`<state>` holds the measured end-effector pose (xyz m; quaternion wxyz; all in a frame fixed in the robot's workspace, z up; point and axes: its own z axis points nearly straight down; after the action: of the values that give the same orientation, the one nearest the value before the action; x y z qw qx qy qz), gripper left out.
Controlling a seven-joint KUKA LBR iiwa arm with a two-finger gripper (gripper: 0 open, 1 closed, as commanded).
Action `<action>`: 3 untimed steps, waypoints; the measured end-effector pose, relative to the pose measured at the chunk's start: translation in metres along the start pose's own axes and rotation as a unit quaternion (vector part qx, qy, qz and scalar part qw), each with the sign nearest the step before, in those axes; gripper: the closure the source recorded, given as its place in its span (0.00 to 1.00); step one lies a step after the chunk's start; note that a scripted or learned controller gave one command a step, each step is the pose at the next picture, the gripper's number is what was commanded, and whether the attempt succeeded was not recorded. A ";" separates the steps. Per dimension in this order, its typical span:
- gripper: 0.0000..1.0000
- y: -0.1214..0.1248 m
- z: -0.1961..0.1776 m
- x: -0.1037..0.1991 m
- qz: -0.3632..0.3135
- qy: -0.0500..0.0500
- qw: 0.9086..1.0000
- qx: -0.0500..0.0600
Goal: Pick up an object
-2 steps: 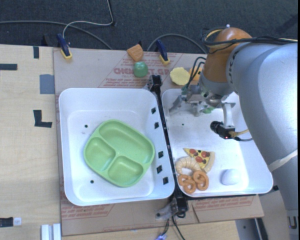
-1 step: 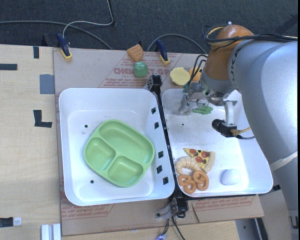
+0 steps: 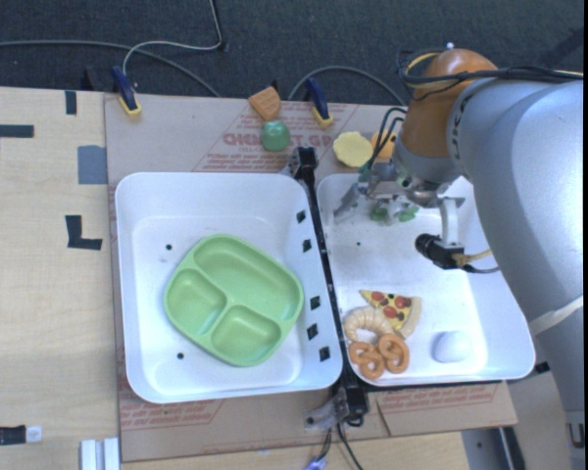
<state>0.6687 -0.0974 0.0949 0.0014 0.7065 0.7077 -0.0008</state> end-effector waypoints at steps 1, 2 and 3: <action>0.00 -0.001 0.010 -0.011 0.001 0.002 1.000 0.001; 0.00 -0.001 0.010 -0.010 0.001 0.001 1.000 0.001; 0.00 0.000 0.010 -0.015 0.000 0.002 1.000 0.001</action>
<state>0.6683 -0.1120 0.0852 -0.0008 0.7067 0.7075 -0.0007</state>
